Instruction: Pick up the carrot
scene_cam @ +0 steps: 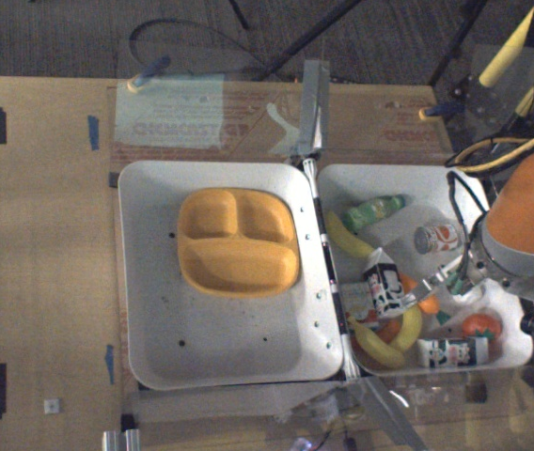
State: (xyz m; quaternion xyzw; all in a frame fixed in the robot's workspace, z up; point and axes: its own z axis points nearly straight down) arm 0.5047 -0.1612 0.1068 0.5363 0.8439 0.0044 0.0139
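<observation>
Tool hovering low over the crowded right bin

Nearest, the milk carton; the tool, jaw width I can't tell, hangs above the carrot wedged at the pile's centre; bananas at seven o'clock could get snagged instead.

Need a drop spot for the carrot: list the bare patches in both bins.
Left bin: bare floor in front of the yellow divided plate, plus strips along its left wall. Right bin: crowded with bananas, cartons, a can and the gripper; little bare floor.
</observation>
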